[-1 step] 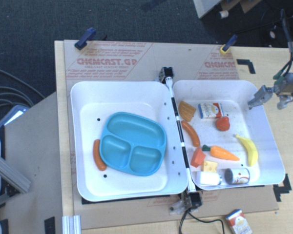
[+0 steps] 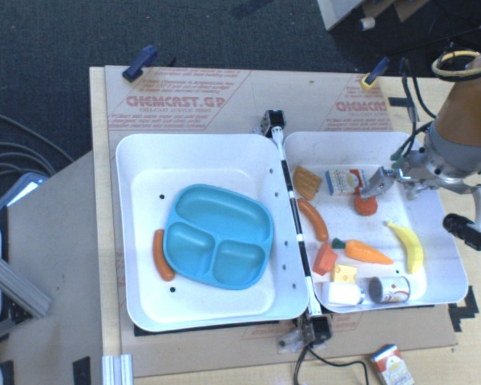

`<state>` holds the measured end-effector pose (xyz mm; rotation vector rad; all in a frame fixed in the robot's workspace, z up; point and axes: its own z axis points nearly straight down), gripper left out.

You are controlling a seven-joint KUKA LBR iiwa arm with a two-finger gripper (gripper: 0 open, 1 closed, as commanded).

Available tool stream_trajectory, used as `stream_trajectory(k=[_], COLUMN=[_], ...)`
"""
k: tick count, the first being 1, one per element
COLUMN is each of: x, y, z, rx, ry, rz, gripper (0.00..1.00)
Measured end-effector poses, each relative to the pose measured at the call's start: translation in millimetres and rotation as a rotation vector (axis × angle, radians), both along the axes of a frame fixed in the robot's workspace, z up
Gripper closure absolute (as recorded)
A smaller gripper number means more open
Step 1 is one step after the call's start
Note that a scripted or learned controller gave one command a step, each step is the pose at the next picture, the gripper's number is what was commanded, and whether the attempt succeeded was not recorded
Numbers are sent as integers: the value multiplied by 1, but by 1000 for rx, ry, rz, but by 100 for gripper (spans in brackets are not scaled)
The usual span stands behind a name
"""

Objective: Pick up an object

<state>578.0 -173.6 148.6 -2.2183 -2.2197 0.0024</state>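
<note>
The gripper [image 2: 377, 187] is low over the right bin [image 2: 453, 283]; whether its fingers are apart or closed cannot be told. A red tomato-like piece [image 2: 365, 206] lies directly beneath its tip, contact unclear. Just left of it lies a small carton [image 2: 342, 181], then a brown bread slice [image 2: 306, 182]. Below the gripper lie a carrot [image 2: 366, 252], a banana [image 2: 409, 245], a sausage [image 2: 313, 219] and a can [image 2: 389, 289]. Far left, the left bin [image 2: 136, 215] holds a blue divided plate [image 2: 218, 237] with another sausage [image 2: 162, 255] touching its left edge.
</note>
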Motion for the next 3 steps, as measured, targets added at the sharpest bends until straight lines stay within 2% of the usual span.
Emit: stream_trajectory(k=[1,2,3], x=[44,45,45], y=[30,30,30], z=[-60,-49,-49], rx=[-2,-4,-4], ry=[-9,-14,-14], rz=[0,1,0], gripper=[0,100,0])
